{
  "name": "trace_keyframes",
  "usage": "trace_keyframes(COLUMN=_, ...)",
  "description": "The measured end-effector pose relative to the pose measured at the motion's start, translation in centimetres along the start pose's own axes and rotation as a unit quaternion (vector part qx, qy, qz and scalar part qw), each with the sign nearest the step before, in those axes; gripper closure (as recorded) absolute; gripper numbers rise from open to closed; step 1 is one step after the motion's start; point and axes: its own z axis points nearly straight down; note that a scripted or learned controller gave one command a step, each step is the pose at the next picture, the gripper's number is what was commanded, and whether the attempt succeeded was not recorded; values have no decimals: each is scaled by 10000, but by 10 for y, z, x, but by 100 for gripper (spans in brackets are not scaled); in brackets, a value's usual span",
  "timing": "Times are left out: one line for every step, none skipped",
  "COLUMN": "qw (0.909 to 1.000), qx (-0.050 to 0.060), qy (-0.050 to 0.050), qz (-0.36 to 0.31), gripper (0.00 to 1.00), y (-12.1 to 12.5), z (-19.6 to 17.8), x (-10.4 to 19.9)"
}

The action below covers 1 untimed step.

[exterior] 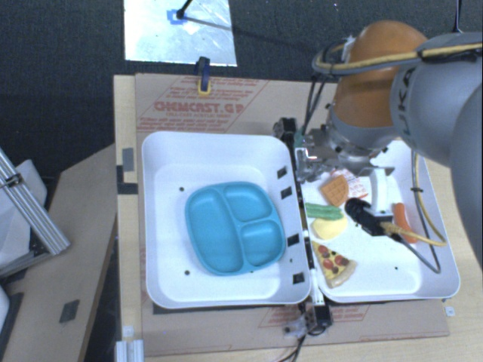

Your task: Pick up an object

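Camera view: pizza slice [333, 263] lies flat, tip pointing upper left.

Divided tray [232, 227] in the left bin [162, 202]; pizza slice [333, 265], perhaps a waffle [335, 190], in the right bin [392, 281].

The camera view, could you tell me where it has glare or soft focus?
Camera view: bright glare on the silvery reflective sheet at the top; the grey arm with its orange band looks soft, being close to the lens; the shallow white left bin and its blue divided plastic tray are evenly lit and sharp.
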Motion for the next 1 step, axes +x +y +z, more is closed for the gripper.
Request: trace_keyframes(qw=10000, qx=5, qy=-1, qz=3, gripper=100, y=16, z=24, x=52)
